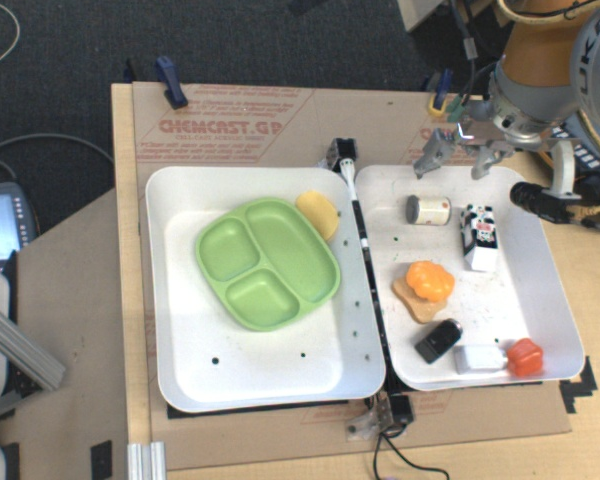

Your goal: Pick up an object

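The hand hangs above the far edge of the right bin, its two fingers spread wide with nothing between them. In that bin, a small cream cylinder with a dark cap lies on its side just below the hand; a black-and-white carton lies to its right. Nearer the middle, an orange toy sits on a tan slice. Toward the near edge are a black block, a white block and a red piece touching it. The left bin holds a green divided plate with a yellow piece at its far right edge. Both bins rest on the counter
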### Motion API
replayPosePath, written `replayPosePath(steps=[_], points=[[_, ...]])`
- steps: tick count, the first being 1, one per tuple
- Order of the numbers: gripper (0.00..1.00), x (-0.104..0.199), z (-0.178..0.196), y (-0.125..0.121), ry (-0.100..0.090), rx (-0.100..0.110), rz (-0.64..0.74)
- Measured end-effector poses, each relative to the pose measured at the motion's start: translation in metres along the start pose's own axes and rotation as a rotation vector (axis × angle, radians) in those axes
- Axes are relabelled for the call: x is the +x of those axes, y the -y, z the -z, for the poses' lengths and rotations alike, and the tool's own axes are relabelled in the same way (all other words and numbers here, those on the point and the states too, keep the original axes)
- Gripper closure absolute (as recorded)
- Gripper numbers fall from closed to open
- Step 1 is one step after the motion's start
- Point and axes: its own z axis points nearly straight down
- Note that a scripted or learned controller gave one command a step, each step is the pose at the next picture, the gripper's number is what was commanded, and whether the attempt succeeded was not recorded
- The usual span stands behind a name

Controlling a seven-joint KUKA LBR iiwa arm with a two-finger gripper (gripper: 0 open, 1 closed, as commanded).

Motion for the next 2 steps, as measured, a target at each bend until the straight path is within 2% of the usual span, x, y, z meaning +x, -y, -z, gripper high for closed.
replayPosePath(steps=[1,2], points=[[0.00,0.040,0.004,0.057,-0.002,0.004,0.003],[0.00,0.008,0.104,0.054,0.002,-0.007,-0.001]])
